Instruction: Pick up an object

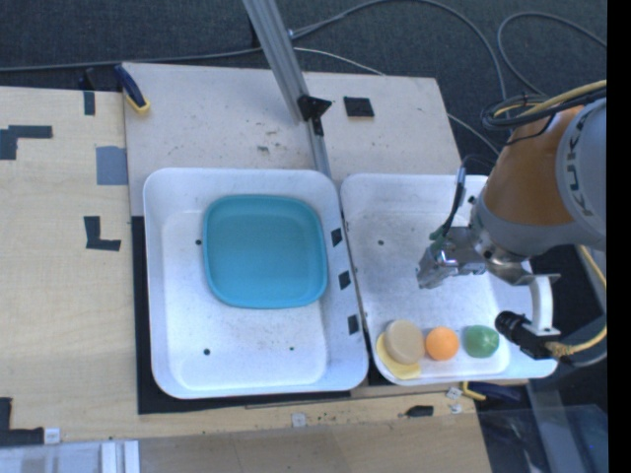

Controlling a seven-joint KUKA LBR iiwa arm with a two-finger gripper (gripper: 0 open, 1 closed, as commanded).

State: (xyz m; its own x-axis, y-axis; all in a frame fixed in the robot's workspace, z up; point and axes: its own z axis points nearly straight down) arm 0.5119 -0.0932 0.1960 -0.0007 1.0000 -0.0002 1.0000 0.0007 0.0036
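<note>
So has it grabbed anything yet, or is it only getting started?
Nothing looks picked up yet. The gripper hangs over the right bin, while the tan piece, orange ball and green ball all lie along its near edge. The grab itself remains.

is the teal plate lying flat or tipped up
Flat. The teal plate lies face up on the left bin's floor, its whole rim visible.

Arm reaching in over the right bin from its right side, wrist angling down-left; gripper hanging above bin floor, nothing visible between its fingers.
</note>
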